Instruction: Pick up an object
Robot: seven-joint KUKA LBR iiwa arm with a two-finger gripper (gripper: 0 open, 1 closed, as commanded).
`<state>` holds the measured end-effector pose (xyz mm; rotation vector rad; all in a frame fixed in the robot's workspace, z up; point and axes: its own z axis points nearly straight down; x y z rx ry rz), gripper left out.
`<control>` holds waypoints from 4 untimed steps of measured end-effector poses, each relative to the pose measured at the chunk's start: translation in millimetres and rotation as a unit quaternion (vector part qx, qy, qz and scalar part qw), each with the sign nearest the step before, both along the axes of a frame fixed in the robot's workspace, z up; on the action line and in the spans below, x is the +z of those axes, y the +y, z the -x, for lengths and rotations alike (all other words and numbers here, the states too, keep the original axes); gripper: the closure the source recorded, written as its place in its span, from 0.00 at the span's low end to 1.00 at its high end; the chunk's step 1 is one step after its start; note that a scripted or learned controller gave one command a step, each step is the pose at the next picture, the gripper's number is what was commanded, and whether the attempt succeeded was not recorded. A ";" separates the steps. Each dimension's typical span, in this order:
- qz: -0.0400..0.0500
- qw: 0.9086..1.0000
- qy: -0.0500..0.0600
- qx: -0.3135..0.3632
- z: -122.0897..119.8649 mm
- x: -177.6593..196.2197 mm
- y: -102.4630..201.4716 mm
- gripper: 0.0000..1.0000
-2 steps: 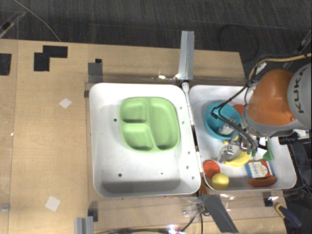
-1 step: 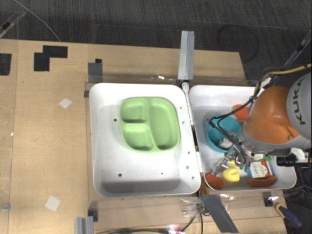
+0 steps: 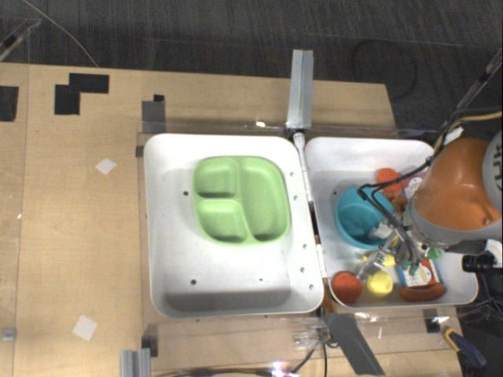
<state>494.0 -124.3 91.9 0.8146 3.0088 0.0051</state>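
Hovering low over yellow ball [image 3: 380, 283] in right bin [image 3: 346, 159]; gripper [image 3: 391, 251] jaw state unclear; needed centring btwn red ball [image 3: 346, 286] & pack [image 3: 416, 276].

Wooden bench [image 3: 71, 210] against dark carpeted floor [image 3: 236, 14]

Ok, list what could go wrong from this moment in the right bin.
1. The end effector sits low among crowded items: the blue cup, yellow ball and red ball lie close together, so it may nudge one aside instead of gripping it.
2. The round balls could roll away under contact.
3. The items sit near the right bin wall, so the arm's wrist may bump the rim.
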 end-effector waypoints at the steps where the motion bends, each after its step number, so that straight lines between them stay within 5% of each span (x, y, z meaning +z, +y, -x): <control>1: 0.000 0.998 0.000 -0.059 -13.2 0.1 33.8 0.00; 2: -0.003 0.985 0.007 -0.173 -28.7 66.2 -24.3 0.00; 3: 0.000 0.981 -0.009 -0.194 -35.6 8.2 -28.4 0.00; 4: -0.001 0.976 -0.016 -0.219 -18.0 9.1 -11.0 0.00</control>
